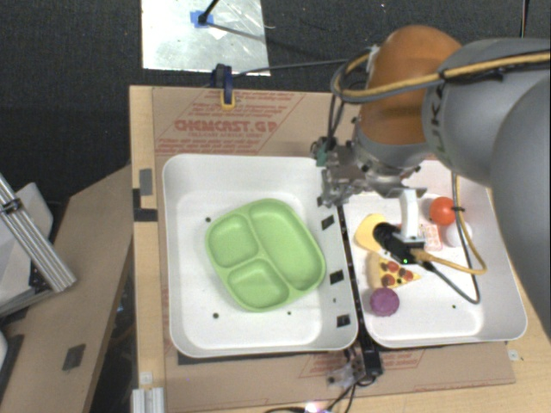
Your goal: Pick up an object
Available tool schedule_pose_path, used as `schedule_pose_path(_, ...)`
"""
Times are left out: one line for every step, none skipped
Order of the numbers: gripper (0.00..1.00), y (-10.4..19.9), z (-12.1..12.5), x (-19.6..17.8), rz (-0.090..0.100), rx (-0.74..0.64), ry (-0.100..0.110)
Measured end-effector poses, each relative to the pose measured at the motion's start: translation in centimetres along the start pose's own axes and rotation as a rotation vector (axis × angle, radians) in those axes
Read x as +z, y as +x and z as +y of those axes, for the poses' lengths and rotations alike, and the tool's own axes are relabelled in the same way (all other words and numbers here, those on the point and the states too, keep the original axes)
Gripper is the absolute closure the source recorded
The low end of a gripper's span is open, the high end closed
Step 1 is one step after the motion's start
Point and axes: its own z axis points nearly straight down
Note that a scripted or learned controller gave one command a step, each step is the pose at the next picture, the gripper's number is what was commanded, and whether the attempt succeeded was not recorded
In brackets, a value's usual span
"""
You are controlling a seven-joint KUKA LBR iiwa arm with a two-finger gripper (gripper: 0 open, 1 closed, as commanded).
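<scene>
Where the gripper (337, 186) hangs at the rear of the divider between the two bins, the nearest candidate objects lie in the right bin (484, 312). A yellow piece (368, 229) sits just beside the gripper, toward the front. A pizza-slice toy (389, 274) and a purple ball (384, 301) lie nearer the front wall. An orange-red ball (442, 210) sits further right. A green divided plate (263, 252) lies in the left bin (189, 196). The gripper's opening, and whether it touches anything, cannot be told.
</scene>
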Motion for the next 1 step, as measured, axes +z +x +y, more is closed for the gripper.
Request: schedule_pose_path(1.0, 4.24, -2.92, -1.06, 0.0, 0.0, -0.001)
